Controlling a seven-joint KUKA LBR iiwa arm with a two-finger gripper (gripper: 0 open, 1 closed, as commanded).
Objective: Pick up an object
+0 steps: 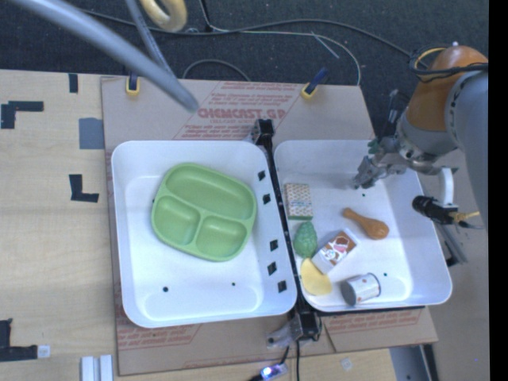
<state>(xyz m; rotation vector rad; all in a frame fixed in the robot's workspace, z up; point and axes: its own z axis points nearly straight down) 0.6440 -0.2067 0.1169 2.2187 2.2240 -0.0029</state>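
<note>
The gripper (363, 178) hung at two o'clock of the right bin (429, 296) — jaws' state unclear; descending there, it might grasp nothing.

Pale green divided plate (205, 210) in white left bin (127, 236). White right bin (429, 280): speckled beige packet (298, 200), dark green lump (305, 239), red-and-white carton (334, 251), yellow piece (314, 279), orange-brown drumstick (367, 223), silver can (360, 289).
</note>
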